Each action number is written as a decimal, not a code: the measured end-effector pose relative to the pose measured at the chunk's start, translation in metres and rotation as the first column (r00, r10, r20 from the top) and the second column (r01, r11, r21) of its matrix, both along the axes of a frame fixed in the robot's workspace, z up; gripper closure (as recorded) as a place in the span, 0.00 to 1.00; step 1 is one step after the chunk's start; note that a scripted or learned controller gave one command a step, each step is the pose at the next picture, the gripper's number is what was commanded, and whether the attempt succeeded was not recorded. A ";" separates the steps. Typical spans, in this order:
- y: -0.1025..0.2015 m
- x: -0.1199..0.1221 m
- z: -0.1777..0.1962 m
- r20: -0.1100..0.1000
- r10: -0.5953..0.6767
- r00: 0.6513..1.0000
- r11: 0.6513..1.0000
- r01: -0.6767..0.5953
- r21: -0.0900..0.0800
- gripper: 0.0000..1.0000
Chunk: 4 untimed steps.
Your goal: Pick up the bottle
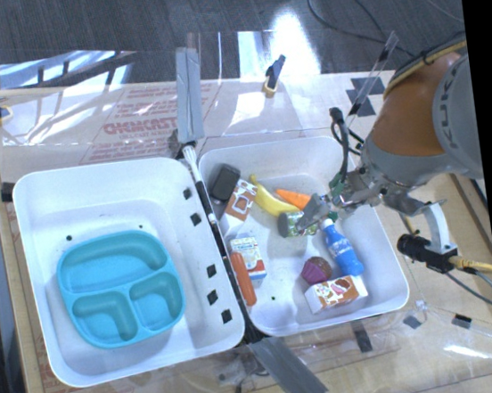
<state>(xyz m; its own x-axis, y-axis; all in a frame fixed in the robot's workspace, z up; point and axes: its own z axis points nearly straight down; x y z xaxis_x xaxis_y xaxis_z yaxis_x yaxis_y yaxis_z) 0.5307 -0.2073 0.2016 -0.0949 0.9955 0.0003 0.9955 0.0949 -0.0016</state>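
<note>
- Nearest the viewer, a small orange-and-white carton (336, 292) lies flat at the front of the right white bin (387, 296); its print is too small to read.
- Two-finger gripper (310, 219) reaches in from the right, low over the middle of the right bin, its tip just beside the bottle's cap; whether it is spread or clamped cannot be told, and nothing is seen caught in it.
- Blue plastic bottle with a white label (342, 248) lies on its side on the bin floor, cap toward the gripper; label text is illegible.
- Around it, each loose where it fell: dark purple round fruit (316, 270), yellow banana (270, 200), orange carrot (294, 198), red-and-white carton (247, 257), dark grey block (225, 184).
- Left white bin (32, 210) holds a blue three-compartment tray (119, 287), well apart from the work.
- Faint red lettering on the clear sheet (142, 124) behind the bins is not fully legible.
</note>
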 end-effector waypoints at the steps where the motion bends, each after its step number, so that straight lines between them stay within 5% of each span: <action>1: 0.016 -0.038 -0.058 -0.002 0.209 0.978 0.978 -0.209 0.002 0.00; 2: -0.004 -0.038 -0.015 0.003 0.436 0.900 0.900 -0.436 -0.003 0.00; 3: -0.003 -0.003 0.022 0.000 0.349 0.937 0.937 -0.349 -0.001 0.00; 4: -0.003 -0.027 0.003 0.000 0.316 0.949 0.949 -0.316 0.000 0.00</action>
